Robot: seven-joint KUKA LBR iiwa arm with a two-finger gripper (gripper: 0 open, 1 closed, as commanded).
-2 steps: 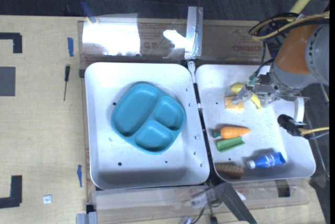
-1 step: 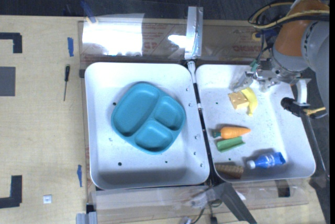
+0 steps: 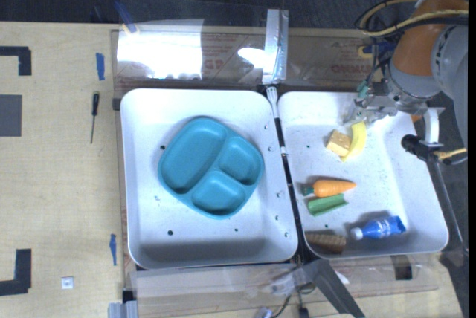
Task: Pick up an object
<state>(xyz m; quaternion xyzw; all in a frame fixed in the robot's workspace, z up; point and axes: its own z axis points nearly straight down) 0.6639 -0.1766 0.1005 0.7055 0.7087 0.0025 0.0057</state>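
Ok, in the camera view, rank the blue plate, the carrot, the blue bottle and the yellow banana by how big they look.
1. Blue divided plate, by far the largest.
2. Blue bottle and carrot: they look about alike in length, so I won't rank them against each other.
3. Yellow banana, though the pincer above it may cover part of it.

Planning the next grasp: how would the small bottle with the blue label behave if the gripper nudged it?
The bottle lies on its side and looks round, so it would probably roll. It looks like small plastic, likely light, and may skid on the smooth right bin.
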